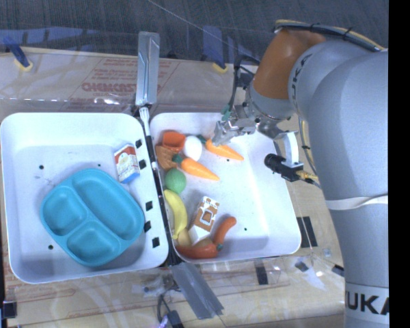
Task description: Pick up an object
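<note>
My gripper [223,131] hangs low over the back of the right bin [273,203], right above the thick end of a small orange carrot [225,151]. Whether it touches the carrot I cannot make out. A larger carrot [199,169] lies just left of it, beside a white egg [193,147] and an orange piece [172,140]. Further forward in the same bin lie a green lime [175,181], a banana [177,211], a small brown-and-white carton [206,214] and a red chilli-like piece [206,245].
The left bin [27,142] holds a blue divided plate [92,215] and a small red-and-white carton [126,162]. A metal divider clamp [147,67] stands between the bins at the back. The arm's grey body fills the right side above the bench.
</note>
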Controlling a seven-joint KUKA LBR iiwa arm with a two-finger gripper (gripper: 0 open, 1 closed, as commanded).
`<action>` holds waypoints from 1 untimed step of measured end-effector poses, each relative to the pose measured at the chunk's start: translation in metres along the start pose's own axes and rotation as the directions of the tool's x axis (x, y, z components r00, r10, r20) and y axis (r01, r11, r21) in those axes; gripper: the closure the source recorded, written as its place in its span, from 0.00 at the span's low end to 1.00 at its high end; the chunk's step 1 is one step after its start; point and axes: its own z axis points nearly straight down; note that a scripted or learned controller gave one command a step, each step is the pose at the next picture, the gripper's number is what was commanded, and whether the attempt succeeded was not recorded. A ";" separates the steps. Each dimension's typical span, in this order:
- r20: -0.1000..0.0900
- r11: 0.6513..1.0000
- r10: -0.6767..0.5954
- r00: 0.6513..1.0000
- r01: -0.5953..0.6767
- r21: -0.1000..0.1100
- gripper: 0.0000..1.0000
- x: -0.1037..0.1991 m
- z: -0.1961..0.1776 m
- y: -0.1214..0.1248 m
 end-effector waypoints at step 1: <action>0.000 1.000 0.000 1.000 0.000 0.000 0.00 0.000 0.000 0.000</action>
